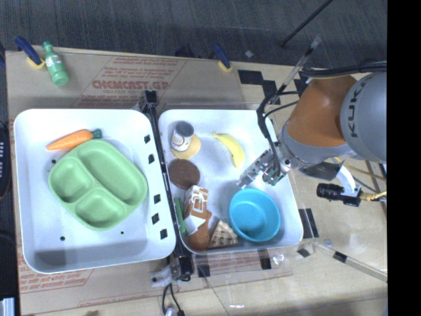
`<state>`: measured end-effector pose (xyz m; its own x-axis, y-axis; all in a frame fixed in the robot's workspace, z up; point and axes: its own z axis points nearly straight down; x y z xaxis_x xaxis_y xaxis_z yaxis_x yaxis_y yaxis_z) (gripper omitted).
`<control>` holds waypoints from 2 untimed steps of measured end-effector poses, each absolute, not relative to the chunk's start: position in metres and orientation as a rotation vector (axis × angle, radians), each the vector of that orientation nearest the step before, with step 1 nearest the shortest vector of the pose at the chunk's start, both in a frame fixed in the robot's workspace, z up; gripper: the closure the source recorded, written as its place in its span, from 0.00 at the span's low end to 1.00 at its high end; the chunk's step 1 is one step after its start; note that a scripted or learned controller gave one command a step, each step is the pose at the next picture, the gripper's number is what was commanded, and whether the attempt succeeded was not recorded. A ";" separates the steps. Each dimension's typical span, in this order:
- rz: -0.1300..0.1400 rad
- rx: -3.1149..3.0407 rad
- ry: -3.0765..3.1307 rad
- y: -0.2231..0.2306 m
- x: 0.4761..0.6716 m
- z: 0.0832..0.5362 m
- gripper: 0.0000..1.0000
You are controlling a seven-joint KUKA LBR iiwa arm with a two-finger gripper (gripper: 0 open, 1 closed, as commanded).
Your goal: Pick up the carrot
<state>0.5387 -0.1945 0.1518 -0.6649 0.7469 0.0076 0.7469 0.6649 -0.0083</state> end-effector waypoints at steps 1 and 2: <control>0.002 -0.913 -3.004 -0.210 0.511 0.093 1.00; 0.002 -0.461 -3.103 -0.210 0.478 0.093 1.00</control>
